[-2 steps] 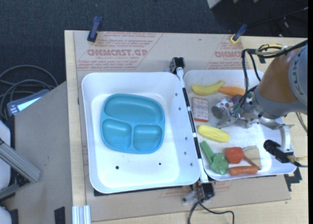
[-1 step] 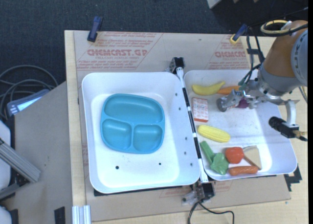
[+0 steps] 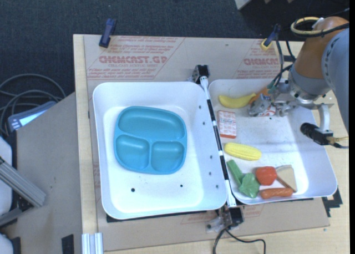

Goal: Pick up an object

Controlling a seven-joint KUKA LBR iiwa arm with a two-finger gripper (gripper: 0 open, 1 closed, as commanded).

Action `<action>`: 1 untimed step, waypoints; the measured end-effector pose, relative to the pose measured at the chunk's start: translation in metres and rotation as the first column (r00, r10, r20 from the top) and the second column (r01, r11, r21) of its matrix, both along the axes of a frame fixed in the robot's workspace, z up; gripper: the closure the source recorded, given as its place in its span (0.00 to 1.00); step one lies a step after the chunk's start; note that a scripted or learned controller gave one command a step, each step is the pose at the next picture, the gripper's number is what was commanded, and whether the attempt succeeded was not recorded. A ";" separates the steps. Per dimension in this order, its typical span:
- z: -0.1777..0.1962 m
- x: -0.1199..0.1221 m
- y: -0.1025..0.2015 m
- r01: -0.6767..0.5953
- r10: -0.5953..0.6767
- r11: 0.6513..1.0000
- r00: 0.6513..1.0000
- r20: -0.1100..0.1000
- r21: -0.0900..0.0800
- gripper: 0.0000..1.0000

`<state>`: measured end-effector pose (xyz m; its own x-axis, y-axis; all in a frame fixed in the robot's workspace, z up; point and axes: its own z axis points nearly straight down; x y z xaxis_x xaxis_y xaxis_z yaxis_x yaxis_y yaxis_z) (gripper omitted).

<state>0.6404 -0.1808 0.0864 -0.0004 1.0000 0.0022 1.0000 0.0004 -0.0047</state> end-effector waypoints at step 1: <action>-0.001 0.024 -0.031 0.002 -0.002 1.000 1.000 -0.009 0.002 0.00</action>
<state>0.6645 -0.2116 0.0852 0.0014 1.0000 0.0046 0.9999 -0.0013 -0.0132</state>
